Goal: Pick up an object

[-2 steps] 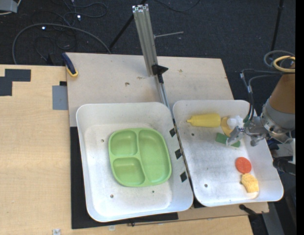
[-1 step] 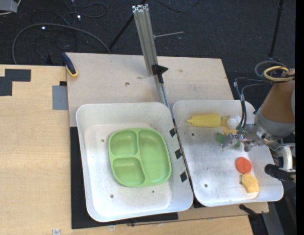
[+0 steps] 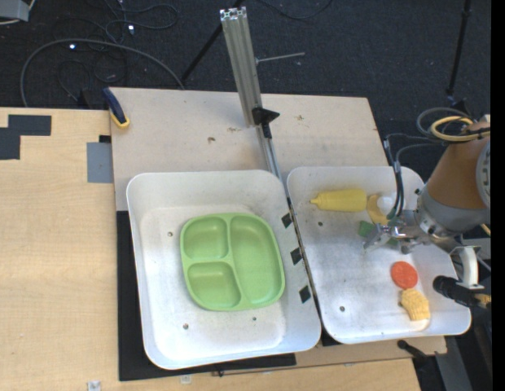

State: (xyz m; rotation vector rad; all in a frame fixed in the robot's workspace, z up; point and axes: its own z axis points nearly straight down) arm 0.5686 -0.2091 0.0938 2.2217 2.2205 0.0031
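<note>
While the grey arm with its orange band (image 3: 458,177) leans in from the right edge over the right-hand shallow white bin (image 3: 350,300), its two-finger metal gripper (image 3: 388,234) hangs low near the bin's upper right part. Much of the arm is cut off by the frame, and the wrist body crowds the fingers, so whether they are parted or closed cannot be told. A small green piece (image 3: 368,228) sits just beside the fingertips on their left, possibly touching them, though the view is too coarse to be sure. Just above and to the left of the gripper lies a yellow corn-shaped toy (image 3: 340,200). Below the gripper, apart from it, rests a round orange-red toy (image 3: 405,274), and nearer the bin's lower right corner a small yellow ridged piece (image 3: 415,305). Over in the left-hand white bin (image 3: 155,218), a light green plastic plate with three compartments (image 3: 233,261) lies flat.
</note>
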